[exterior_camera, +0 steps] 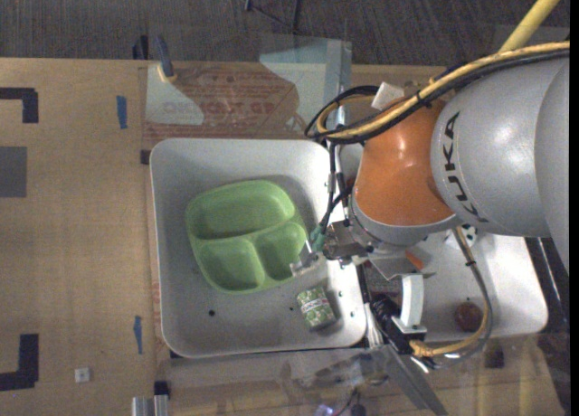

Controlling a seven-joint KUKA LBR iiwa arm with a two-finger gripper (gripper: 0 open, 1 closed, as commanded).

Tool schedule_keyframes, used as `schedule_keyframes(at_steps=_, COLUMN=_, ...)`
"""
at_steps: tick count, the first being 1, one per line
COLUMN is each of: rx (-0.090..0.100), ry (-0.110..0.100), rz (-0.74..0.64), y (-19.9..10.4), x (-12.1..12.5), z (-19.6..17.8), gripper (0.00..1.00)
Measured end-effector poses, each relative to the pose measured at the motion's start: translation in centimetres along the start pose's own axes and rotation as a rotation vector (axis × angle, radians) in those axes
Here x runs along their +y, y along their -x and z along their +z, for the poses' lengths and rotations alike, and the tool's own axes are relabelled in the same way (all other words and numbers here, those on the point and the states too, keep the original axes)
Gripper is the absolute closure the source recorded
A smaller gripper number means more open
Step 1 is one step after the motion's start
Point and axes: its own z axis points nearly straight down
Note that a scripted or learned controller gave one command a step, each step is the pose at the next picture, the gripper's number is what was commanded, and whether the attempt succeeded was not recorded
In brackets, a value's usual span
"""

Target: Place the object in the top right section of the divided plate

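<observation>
A light green divided plate (pixel 246 235) lies in the left white bin (pixel 176 251), with one large section and two smaller ones. A small green-and-white patterned object (pixel 315 307) rests on the bin floor just below and right of the plate. My gripper (pixel 310 254) hangs at the plate's right rim, above the small object and apart from it. The arm's orange band and grey wrist cover most of the gripper from above.
The right white bin (pixel 516 301) holds a small brown round object (pixel 468 316) near its front. Cables loop around the wrist and down between the two bins. A clear plastic sheet and a cardboard panel (pixel 226 98) lie behind the left bin.
</observation>
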Motion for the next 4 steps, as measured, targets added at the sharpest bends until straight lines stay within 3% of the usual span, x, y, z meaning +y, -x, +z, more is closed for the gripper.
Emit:
schedule_keyframes(at_steps=1, rx=0.001, ry=0.023, rz=-0.115, y=-5.7, x=1.1, z=9.2, gripper=0.00)
schedule_keyframes(at_steps=2, rx=-0.001, ry=0.003, rz=0.355, y=-7.2, x=2.9, z=-6.6, gripper=0.00)
schedule_keyframes(at_steps=3, rx=-0.002, ry=0.002, rz=0.352, y=-7.3, x=2.9, z=-7.6, gripper=1.00)
schedule_keyframes(at_steps=4, rx=-0.001, ry=0.002, rz=0.395, y=-7.8, x=9.8, z=-2.9, gripper=1.00)
